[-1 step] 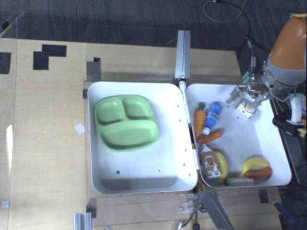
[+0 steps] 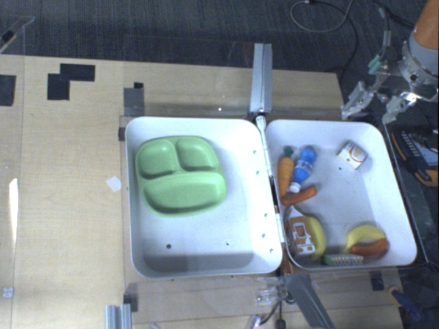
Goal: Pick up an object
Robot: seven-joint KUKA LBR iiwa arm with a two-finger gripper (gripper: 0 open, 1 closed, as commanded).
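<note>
Looking at it, we've got the gripper [image 2: 376,105] spread open and empty just past the right bin's [image 2: 401,184] far rim, small carton [image 2: 352,155] nearest, down-left.

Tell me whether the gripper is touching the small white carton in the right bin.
Apart. The camera view shows the gripper beyond the right bin's far rim, with bare white floor around the carton.

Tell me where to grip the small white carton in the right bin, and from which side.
Grip the small white carton across its two narrower sides, coming straight down from above. It lies alone on open floor in the right bin, well apart from the blue bottle and the walls, so the fingers probably have room either side. It sits rotated, so likely turn the gripper to match.
</note>
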